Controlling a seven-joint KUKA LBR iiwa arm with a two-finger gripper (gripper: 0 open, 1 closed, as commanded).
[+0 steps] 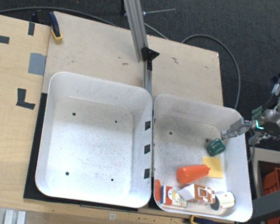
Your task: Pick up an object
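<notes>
The right bin (182,116) holds several objects in its near right part. A small dark green piece (215,147) lies highest, with a yellow flat block (214,167) below it. An orange tapered object (192,172) lies beside the block. A white and orange package (196,194) rests along the front wall. My gripper (244,134) hangs over the bin's right rim, just up and right of the green piece. It stands open, and nothing is between its fingers (231,132).
The left bin (92,138) sits beside the right one, with a dark divider strip between them. A slanted metal pole (137,20) rises behind the bins. A blue and yellow tool (55,26) lies at the bench's far left corner.
</notes>
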